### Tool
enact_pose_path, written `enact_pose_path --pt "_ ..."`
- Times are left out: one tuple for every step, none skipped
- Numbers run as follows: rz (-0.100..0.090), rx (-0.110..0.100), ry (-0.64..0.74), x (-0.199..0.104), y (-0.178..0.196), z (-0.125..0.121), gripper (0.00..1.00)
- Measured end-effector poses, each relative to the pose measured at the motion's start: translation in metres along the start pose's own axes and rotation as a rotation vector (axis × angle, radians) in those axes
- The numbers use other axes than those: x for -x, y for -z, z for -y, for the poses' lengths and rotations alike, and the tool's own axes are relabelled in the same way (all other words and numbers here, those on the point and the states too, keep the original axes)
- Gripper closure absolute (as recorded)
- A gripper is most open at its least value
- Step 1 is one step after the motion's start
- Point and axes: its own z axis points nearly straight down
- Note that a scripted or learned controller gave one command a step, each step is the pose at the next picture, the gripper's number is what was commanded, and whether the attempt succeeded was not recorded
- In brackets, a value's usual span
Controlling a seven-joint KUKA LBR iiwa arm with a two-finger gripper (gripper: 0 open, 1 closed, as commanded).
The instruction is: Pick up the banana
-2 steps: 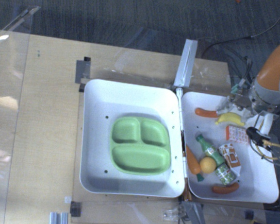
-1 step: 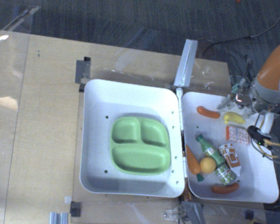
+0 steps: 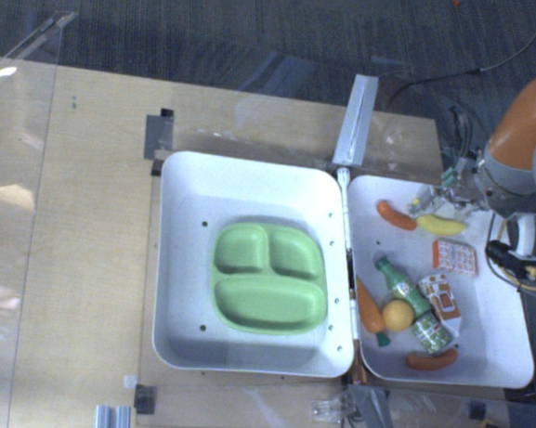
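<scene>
The banana is small and yellow. It lies in the far part of the right bin, just right of a red sausage. My gripper hangs at the bin's far edge, directly over the banana's far side and very close to it. From this view I cannot tell whether it touches the banana. The grey arm with its orange band reaches in from the upper right.
The right bin also holds a red-and-white packet, a green bottle, a carrot, a yellow-orange fruit, another packet and a second sausage. A green divided tray sits in the left bin.
</scene>
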Motion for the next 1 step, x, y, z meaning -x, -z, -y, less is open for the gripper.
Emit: enact_pose_path --pt "0.005 0.005 0.004 0.0004 0.0098 -0.0015 1.0"
